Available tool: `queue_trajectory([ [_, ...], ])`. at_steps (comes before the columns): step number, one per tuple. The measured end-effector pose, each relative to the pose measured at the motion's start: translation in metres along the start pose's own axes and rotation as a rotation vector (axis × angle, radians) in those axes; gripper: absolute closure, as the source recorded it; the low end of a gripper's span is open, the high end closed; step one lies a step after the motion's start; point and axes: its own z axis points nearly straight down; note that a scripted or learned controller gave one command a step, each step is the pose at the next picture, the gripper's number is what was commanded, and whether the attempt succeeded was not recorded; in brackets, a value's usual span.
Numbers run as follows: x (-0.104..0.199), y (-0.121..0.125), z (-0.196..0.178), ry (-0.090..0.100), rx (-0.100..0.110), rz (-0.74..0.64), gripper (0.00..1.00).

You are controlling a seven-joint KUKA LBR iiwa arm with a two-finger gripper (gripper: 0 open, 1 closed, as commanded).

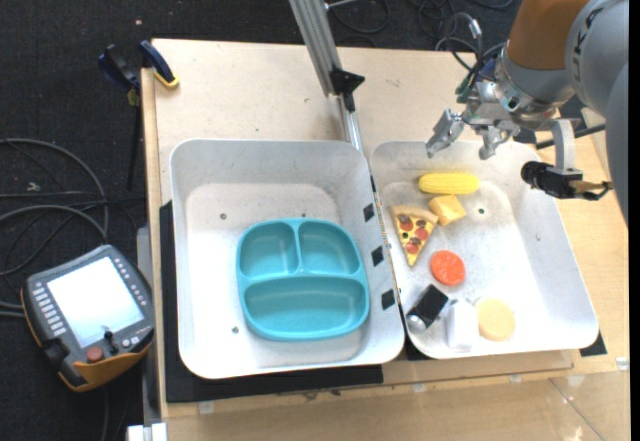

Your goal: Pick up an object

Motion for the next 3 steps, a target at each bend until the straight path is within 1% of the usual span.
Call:
queue_trajectory([
  [1, 0.000, 0.000, 0.000, 0.000, 0.000, 0.000, 0.00],
  [2, -0.008, -0.006, 0.057, 0.000, 0.005, 0.004, 0.00],
  [3, -0.011, -0.005, 0.104, -0.006, 0.002, 0.004, 0.00],
])
